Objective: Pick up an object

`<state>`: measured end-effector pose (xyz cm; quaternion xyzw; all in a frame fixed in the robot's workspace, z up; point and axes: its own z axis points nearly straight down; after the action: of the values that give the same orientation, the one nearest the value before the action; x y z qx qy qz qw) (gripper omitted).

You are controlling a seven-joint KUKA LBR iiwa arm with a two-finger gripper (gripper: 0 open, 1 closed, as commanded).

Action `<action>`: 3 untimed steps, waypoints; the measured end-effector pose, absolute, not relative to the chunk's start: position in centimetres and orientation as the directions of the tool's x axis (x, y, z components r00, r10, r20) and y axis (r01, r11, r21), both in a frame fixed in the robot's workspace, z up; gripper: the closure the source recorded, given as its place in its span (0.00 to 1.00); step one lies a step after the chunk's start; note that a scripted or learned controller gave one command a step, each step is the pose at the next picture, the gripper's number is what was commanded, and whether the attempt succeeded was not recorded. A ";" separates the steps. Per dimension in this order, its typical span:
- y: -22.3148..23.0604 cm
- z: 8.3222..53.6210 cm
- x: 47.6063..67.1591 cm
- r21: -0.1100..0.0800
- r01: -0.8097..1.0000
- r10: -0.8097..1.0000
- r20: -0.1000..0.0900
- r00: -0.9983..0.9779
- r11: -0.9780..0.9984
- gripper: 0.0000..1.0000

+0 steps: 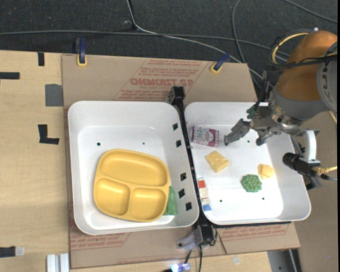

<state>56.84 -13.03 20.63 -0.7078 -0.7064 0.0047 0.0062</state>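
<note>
My gripper [249,136] hangs over the back of the right bin [294,208], its two dark fingers spread open with nothing between them. Below and left of it lies a yellow cheese wedge [217,161]. A purple and white packet [204,135] sits to its left near the divider. A green broccoli-like piece [251,182] and a small tan chunk [266,171] lie toward the front right. A red, white and blue item [203,192] rests along the bin's left wall.
The left bin [79,123] holds a yellow divided plate [131,184] with a green object [171,202] wedged beside it. A black divider [185,146] runs between the bins. Cables cross the dark background above the cardboard sheet [158,78].
</note>
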 end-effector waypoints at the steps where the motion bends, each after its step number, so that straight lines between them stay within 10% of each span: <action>1: -13.0 21.4 57.1 -0.002 1.000 1.000 0.001 -0.002 0.002 0.00; 3: -11.8 10.0 56.4 -0.008 1.000 1.000 0.000 -0.001 0.001 0.00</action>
<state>56.38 -11.83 10.01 -0.7067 -0.7075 0.0026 0.0029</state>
